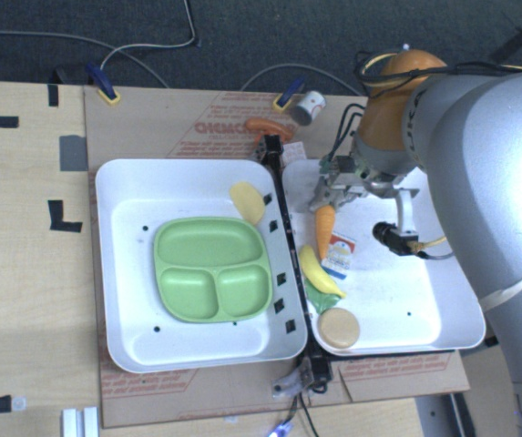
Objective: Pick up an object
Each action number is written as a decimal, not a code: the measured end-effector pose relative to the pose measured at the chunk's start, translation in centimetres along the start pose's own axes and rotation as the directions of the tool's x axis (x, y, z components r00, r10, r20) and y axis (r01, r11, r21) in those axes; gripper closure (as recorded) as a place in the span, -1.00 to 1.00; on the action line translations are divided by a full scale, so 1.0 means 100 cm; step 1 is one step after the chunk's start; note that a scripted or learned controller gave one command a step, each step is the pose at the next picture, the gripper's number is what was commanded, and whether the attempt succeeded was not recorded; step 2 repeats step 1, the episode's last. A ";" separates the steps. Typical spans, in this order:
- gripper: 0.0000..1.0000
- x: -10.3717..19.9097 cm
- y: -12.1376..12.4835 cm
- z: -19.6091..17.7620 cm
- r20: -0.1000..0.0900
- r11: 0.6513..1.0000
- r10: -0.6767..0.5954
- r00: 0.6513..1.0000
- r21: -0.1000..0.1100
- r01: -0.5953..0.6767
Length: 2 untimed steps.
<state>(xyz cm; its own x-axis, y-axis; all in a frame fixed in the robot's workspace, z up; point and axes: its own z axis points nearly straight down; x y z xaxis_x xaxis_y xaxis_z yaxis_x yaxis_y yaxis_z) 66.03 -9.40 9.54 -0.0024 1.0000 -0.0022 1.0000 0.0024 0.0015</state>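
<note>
An orange carrot (324, 233) lies in the right bin (424, 312) near its left wall, pointing toward the front. My gripper (335, 189) hovers just above the carrot's far end, at or very near its tip. Whether it grips the carrot is unclear from this angle. A yellow banana (318, 273) lies just in front of the carrot. A white packet with red and blue print (340, 251) rests beside both. A round tan bun (339, 328) sits at the bin's front left corner.
The left bin (128, 198) holds a green divided plate (212, 269) and a pale yellow lemon (248, 201) at its back right. An orange sausage (270, 127) lies on the cardboard behind the bins. The bulky grey arm (479, 180) covers the right bin's right side.
</note>
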 end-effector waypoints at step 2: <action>1.00 0.053 -0.008 -0.090 -0.002 1.000 0.000 1.000 0.001 0.000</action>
